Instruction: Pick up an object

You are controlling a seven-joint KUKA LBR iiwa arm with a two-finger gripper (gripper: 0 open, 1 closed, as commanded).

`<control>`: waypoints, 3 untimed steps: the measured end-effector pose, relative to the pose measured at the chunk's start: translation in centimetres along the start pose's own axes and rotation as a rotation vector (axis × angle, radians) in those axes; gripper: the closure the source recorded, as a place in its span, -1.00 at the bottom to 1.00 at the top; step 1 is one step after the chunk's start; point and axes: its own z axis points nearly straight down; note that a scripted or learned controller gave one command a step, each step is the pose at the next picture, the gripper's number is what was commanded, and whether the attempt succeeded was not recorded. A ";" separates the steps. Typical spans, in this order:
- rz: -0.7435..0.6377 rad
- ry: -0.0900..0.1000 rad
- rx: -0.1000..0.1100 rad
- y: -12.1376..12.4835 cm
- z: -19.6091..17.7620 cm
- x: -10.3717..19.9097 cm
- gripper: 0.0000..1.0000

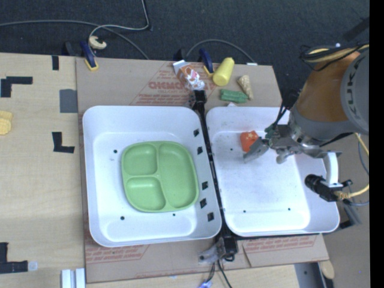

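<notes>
The arm reaches in from the right and has its pincer (259,146) low over the right bin (264,215), right beside a small orange-red object (248,140) that sits in the far left part of that bin. One dark finger angles down toward the near left, just under the object; whether the object sits between the fingers or merely next to them I can't make out from here, and I cannot tell if the pincer is open or closed. The left bin (102,179) carries a green divided plate (159,176), well apart from all this. On the bench beyond the bins lie a yellow piece (224,71), a green piece (234,96) and a small wrapped packet (188,74), none of them in reach of the present move. To do this well, I'd say the fingers should straddle the orange-red object squarely, one on each side, settle close to the bin floor, close firmly, and only then lift straight up, since a glancing grip would likely nudge it away toward the bin wall.
</notes>
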 end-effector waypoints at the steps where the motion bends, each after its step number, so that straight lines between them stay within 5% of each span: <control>1: -0.001 -0.003 -0.009 5.5 10.5 -0.7 -1.00; 2: 0.000 -0.002 -0.005 12.3 10.6 -0.5 -1.00; 3: -0.001 -0.004 -0.005 12.3 9.5 -0.5 1.00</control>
